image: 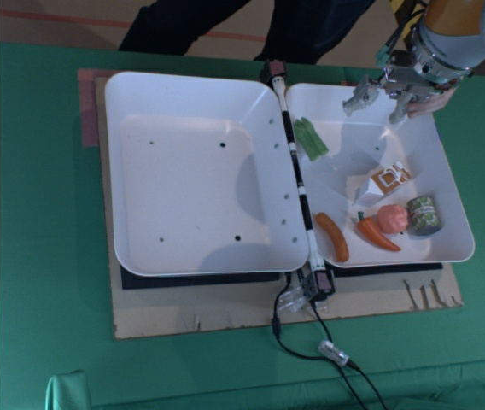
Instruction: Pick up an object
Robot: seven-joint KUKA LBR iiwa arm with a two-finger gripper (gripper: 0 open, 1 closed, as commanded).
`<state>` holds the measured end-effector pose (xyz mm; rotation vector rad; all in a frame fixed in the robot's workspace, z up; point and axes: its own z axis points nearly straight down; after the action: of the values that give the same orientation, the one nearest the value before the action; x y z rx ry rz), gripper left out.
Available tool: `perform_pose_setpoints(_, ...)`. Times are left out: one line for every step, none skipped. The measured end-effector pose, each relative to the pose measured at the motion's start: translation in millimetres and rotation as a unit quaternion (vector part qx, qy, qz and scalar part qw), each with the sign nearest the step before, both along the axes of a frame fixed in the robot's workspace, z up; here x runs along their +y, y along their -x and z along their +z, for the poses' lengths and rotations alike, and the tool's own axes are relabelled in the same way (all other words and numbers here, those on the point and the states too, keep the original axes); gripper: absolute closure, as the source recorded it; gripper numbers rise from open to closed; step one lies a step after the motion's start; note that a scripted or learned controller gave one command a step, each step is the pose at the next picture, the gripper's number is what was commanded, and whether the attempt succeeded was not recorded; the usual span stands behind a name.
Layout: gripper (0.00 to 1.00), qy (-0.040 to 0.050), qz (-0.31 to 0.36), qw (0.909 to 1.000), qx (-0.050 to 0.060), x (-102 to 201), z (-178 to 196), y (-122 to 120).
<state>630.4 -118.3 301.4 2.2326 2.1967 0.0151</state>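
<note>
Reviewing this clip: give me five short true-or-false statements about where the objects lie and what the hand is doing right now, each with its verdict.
1. All the objects lie in the right bin. True.
2. The hand holds the sausage. False: nothing is between its fingers, and the sausage lies near the bin's front left corner.
3. The green vegetable lies close to the divider between the bins. True.
4. The carton sits in the left bin. False: it sits in the right bin.
5. The hand hangs open above the right bin's far edge. True.
</note>
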Motion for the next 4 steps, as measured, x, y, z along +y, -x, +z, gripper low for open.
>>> perform_pose_setpoints(0.00,0.0000,-0.002,1.0000,-0.006,-3,-5,-7)
perform_pose_setpoints(0.00,0.0042,0.002,1.0000,-0.003,9,-110,-37)
perform_pose_setpoints(0.00,0.0031,-0.002,1.0000,0.002,11,-112,2)
perform_pose_setpoints(0.00,0.0031,-0.002,1.0000,0.001,-34,-112,62)
